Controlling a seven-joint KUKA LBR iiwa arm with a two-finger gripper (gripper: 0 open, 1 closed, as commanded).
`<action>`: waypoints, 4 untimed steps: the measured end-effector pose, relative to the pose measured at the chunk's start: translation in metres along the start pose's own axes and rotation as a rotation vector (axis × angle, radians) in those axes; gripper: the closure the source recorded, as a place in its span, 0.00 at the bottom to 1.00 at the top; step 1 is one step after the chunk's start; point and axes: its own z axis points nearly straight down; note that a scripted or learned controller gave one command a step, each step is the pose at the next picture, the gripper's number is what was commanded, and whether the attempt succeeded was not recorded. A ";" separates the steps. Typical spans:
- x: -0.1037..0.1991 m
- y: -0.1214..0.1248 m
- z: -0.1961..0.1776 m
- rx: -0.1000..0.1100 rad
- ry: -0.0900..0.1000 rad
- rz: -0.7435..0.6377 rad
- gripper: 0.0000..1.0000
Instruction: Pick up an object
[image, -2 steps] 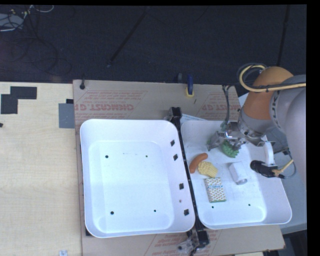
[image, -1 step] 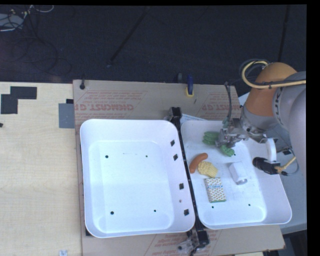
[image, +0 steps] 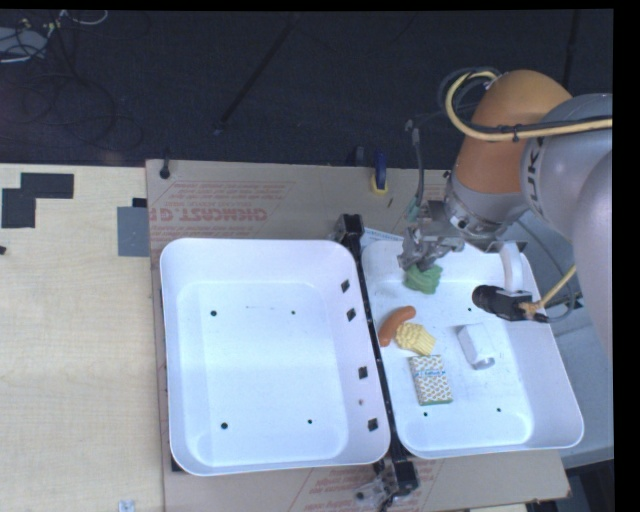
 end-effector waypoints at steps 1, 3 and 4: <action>0.011 -0.082 -0.048 0.009 0.000 0.008 1.00; 0.064 -0.093 -0.062 0.010 -0.002 0.008 1.00; 0.106 -0.041 -0.137 -0.004 -0.001 0.002 1.00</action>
